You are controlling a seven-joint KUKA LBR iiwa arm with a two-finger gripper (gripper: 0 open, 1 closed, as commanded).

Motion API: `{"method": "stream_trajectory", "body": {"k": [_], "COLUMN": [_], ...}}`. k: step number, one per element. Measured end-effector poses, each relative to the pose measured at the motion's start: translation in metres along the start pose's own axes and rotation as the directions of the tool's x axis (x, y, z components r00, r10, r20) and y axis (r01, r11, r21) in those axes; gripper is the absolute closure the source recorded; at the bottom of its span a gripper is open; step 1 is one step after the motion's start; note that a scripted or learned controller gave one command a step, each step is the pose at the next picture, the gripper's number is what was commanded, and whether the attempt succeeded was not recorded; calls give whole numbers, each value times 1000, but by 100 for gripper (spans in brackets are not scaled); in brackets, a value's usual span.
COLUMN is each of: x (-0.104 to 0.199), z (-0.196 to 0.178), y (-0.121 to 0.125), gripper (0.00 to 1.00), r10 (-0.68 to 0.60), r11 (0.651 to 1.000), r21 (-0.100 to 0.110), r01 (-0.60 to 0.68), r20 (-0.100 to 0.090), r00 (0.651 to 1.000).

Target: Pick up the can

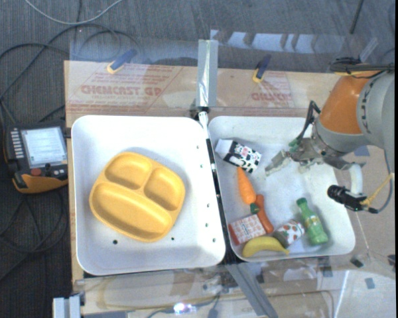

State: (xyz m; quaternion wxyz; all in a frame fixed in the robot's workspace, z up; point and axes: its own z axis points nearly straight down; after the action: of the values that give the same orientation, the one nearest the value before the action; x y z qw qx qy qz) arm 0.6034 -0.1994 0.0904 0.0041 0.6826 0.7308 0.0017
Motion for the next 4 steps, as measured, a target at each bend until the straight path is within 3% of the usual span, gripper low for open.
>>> {"method": "stream_trajectory", "body": {"k": [1,2,3,4], "x": [-16,-8,39,44], "z": [0,0,1,0], "y": [68,70,35,17], "gripper": [0,0,0,0], "r10": [-17,176,316,141], "r11": [1000,984,949,990], "r21": [17,6,-1,-5], "r01": [17,-176,-316,-141], "r20": [-22,-15,-1,2], "r00": [1000,984,949,990]}}
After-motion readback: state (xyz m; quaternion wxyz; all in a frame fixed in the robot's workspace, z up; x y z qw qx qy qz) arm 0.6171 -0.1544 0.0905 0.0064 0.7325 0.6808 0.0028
